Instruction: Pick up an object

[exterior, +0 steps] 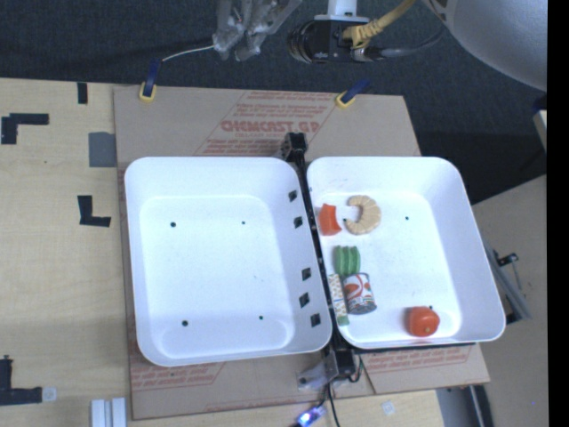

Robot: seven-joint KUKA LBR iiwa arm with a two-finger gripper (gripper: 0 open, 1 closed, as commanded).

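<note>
My gripper (243, 23) hangs high at the top of the view, beyond the far edge of the bench and well away from both bins, with nothing seen in it. The right bin (462, 238) holds several objects. A small red-orange piece (329, 220) and a beige crescent (363, 214) lie near its far left. A green item (347, 260) sits below them, with a red and white can (358, 294) lying just nearer. A red tomato-like ball (422, 321) rests at the near right corner.
The left bin (142, 238) adjoins the right one along a black-clipped seam (307, 256). Both stand on a cardboard sheet (267, 123) held by blue clamps (148, 88). Cables and a yellow hose (373, 25) hang at the top beside the arm.
</note>
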